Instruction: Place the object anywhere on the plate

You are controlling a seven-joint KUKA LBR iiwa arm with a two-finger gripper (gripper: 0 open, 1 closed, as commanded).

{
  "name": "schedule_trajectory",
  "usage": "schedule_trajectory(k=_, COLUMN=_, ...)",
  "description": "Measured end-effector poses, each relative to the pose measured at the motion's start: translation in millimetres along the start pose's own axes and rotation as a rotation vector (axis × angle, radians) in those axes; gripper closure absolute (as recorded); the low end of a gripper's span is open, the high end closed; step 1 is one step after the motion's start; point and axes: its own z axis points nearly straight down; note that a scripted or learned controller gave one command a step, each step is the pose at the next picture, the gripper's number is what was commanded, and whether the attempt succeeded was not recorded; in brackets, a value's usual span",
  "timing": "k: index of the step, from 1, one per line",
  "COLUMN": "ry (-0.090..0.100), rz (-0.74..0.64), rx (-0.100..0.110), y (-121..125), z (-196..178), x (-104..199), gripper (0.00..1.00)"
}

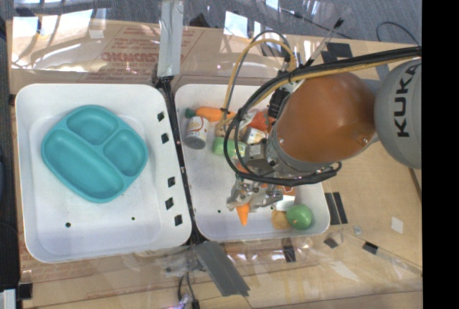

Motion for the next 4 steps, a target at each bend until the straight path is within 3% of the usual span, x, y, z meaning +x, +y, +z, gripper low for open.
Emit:
schedule_trajectory(k=1, ry=-0.002, rz=-0.125, rx=0.004, y=-83.1, z=-11.6, x=-63.2, gripper=1.00)
schedule_trajectory(k=2, ry=-0.001, rz=-0.327, rx=0.006, y=-91.8, z=-76.6, x=-115.9, gripper=1.00)
schedule_trajectory(k=3, ry=-0.002, rz=-0.546, rx=0.003, y=-91.6, z=-52.3, x=-161.1, gripper=1.00)
schedule_trajectory(k=4, ry=-0.003, rz=-0.735, rx=0.004, y=-71.1, z=-72.0, x=-263.5, gripper=1.00)
